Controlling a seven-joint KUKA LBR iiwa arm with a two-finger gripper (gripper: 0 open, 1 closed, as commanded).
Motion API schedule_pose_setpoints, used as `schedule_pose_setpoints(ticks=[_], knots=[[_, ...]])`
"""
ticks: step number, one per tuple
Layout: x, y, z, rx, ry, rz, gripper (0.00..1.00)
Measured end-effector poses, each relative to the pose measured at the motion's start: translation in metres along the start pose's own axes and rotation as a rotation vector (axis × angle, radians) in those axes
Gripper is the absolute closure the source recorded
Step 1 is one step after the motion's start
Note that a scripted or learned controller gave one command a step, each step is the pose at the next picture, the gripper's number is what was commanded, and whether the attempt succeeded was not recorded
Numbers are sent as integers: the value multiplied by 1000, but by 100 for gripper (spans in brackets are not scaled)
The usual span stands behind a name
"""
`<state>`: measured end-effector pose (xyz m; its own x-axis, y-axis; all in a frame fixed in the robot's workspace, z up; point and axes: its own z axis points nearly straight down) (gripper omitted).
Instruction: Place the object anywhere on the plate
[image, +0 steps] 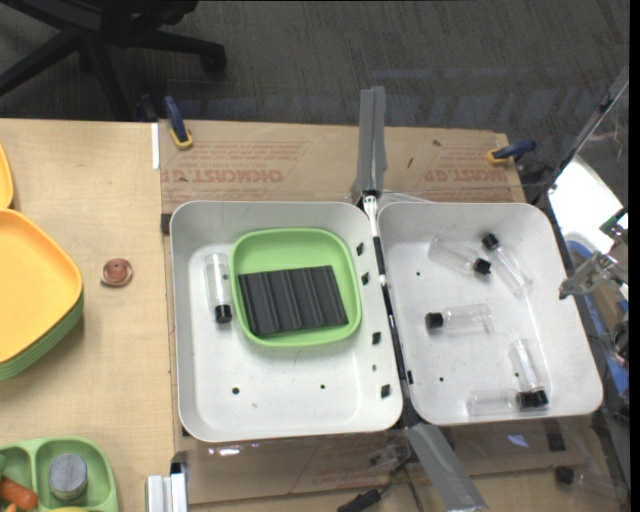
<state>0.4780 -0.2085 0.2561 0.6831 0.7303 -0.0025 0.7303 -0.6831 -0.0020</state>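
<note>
A green square plate (292, 241) sits in the left bin (280, 400), toward its far side. A dark grey ridged block (297, 300) lies flat on the plate. Beside the plate's left edge lies a clear vial with a black cap (217, 287), on the bin floor and apart from the plate. The right bin (450, 385) holds several more clear black-capped vials: one near the middle (458, 319), two crossed at the far side (487, 256) and one by the near right corner (527, 372).
Yellow plates (35, 290) are stacked on the wooden bench at the left, with a small brown disc (117, 271) beside them. A green divided tray (45, 475) sits at the bottom left. A metal bar (371, 140) rises between the bins at the far side.
</note>
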Motion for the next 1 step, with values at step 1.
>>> schedule_pose_setpoints(ticks=[1], knots=[[2, 14, 21, 2, -2, 81, 0]])
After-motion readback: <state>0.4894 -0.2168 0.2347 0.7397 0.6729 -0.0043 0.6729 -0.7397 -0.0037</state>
